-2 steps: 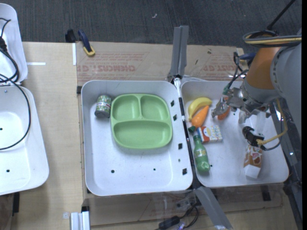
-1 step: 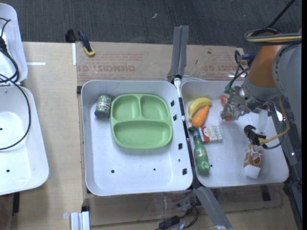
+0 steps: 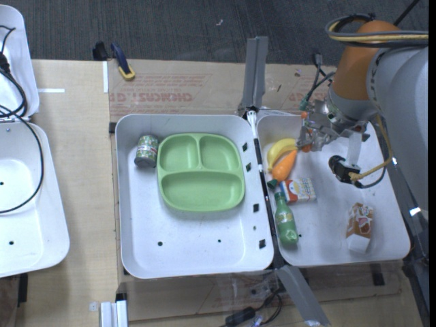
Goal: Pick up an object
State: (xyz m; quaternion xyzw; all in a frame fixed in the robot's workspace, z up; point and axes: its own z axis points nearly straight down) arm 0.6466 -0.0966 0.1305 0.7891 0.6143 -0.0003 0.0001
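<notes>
Gripper [image 3: 310, 140] hangs in the upper part of the right bin [image 3: 381, 240], beside the banana [image 3: 278, 149] and carrot [image 3: 285, 164]; its grip I cannot make out. Left bin [image 3: 136, 244] holds a green plate [image 3: 200, 172].

Bench [image 3: 82, 182]: tan board top. Two shallow white bins sit side by side on it, left bin [image 3: 136, 251] at centre, right bin [image 3: 381, 244] at 3 o'clock (touching along a grey divider). Blue-and-yellow clamp [image 3: 121, 61] at 11 o'clock, on the board's far edge.
</notes>
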